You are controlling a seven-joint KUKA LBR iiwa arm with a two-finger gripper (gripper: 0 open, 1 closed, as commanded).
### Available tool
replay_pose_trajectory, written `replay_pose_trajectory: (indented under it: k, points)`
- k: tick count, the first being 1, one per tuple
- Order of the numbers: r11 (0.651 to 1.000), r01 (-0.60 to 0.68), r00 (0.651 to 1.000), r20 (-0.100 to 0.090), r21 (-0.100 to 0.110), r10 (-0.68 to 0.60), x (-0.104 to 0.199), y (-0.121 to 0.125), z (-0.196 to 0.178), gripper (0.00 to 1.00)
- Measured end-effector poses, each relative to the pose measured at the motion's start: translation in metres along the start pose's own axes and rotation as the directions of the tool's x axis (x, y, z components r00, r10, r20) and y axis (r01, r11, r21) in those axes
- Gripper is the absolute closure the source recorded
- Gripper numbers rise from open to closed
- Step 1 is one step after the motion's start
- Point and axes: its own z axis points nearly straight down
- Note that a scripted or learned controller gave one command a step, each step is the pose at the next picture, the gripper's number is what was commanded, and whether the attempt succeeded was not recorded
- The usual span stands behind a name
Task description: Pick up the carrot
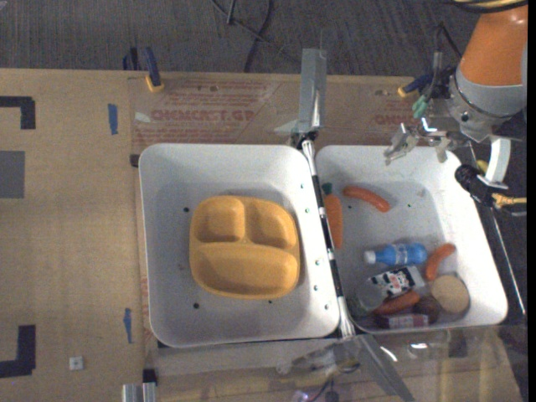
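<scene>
The carrot (pixel 334 219) is orange and slim. It lies lengthwise against the left wall of the right bin (pixel 480 224), near the divider between the bins. My gripper (pixel 416 144) hangs over the far rim of that bin, up and to the right of the carrot and well apart from it. It looks open, with nothing between its fingers. The grey arm with its orange band (pixel 496 48) comes in from the upper right.
An orange sausage (pixel 367 197) lies just right of the carrot. Nearer the front of the right bin are a blue-and-white bottle (pixel 396 255), a second sausage (pixel 440 260), a round brown item (pixel 450 292) and a dark packet (pixel 394 282). The left bin (pixel 159 224) holds a yellow divided tray (pixel 244 245).
</scene>
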Motion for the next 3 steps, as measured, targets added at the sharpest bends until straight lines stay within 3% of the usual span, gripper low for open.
replay_pose_trajectory:
  k: [1,2,3]
  points:
    - [0.988,0.154,0.988,0.001,-0.002,-0.154,-0.019,-0.018,0.142,0.0]
    - [0.988,0.154,0.988,0.002,-0.006,-0.154,0.023,-0.049,0.155,0.0]
    - [0.982,0.191,0.982,0.0,-0.004,-0.191,0.012,-0.119,0.155,0.0]
